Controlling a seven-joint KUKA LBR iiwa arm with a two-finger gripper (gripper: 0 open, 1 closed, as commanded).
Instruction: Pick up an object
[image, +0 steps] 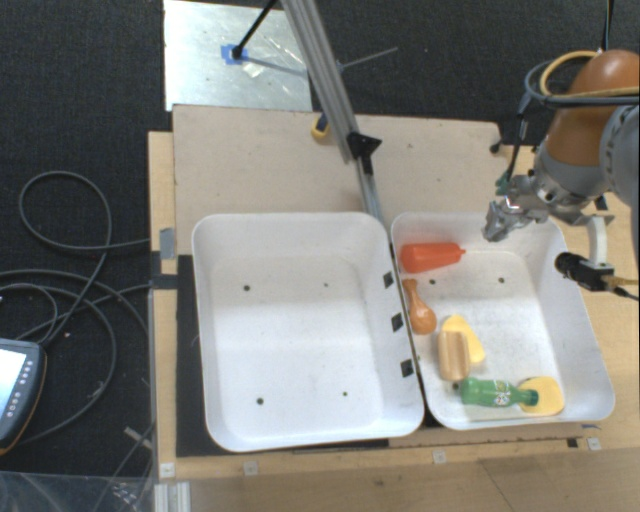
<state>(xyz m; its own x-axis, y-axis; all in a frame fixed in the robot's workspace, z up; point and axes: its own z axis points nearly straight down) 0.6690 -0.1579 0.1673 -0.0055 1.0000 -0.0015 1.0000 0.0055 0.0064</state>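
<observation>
Five toys (455, 352) in right bin (580, 330)

This place looks like a robotics laboratory, not a home or a shop. An industrial robot arm (590, 130), grey with an orange part, reaches in from the right over a plain wooden table (420, 160). On the table two shallow white bins (300, 330) stand side by side, and the right one contains small plastic toy items (470, 340), like test objects. A metal pole (335, 95) crosses the scene at a slant. The floor is dark carpet (80, 100) with loose black cables (60, 260) lying on it. At the left edge lies a handheld control pendant (15, 390) with a screen.
</observation>
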